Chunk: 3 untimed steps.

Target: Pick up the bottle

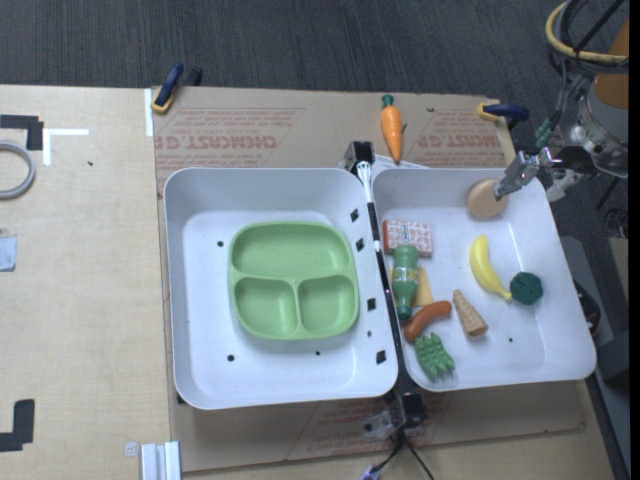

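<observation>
The end effector (pixel 517 176) hangs above the far right corner of the right bin (pixel 560 353), just beside a tan round piece (pixel 484 200); whether its fingers are parted or closed cannot be told, and nothing is seen between them. The green bottle (pixel 404 279) lies along the right bin's left wall, below a red-and-white packet (pixel 408 235) and above a sausage (pixel 428 318). A banana (pixel 487 267) lies well apart to its right. The left bin (pixel 190 268) holds a green divided tray (pixel 294 281).

The green bottle (pixel 404 279) is lying in the right bin (pixel 560 268) beside its left wall, while the gripper (pixel 522 175) is hovering over the far right corner.
</observation>
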Motion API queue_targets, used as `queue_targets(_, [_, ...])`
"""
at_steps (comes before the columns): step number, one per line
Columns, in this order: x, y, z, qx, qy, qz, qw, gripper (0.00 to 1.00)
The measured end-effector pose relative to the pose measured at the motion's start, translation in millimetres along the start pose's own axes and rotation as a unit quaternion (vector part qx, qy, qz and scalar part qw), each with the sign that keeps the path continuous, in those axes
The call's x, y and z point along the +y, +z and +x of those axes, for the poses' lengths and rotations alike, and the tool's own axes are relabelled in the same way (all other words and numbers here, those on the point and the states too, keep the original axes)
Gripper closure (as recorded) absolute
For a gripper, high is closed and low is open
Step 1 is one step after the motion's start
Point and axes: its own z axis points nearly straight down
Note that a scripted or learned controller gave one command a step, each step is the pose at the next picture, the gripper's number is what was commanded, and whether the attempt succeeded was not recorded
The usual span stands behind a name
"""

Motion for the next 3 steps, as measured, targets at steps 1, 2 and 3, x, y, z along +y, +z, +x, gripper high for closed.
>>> queue_targets(1, [1,-10,0,-0.001,-0.001,-0.001,1.0000,1.00])
queue_targets(2, [-41,-32,-38,0.000,0.000,0.000,1.0000,1.00])
queue_targets(3, [-107,30,93,0.000,0.018,0.001,0.9998,1.00])
